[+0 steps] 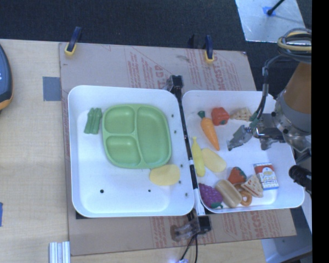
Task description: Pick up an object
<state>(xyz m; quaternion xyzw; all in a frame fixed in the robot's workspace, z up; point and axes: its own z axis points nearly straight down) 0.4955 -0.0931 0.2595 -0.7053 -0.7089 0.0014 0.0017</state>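
The end effector (242,137) hangs with fingers parted and holding nothing above bare white floor in the right bin (282,200), just right of the carrot (209,133).

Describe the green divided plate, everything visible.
The green divided plate looks like pale green plastic, a rounded square with three compartments: two on its left side, one long one on its right. It lies flat in the left bin, compartments bare. A pale yellow piece sits at its lower right corner; green beans lie apart on its left.
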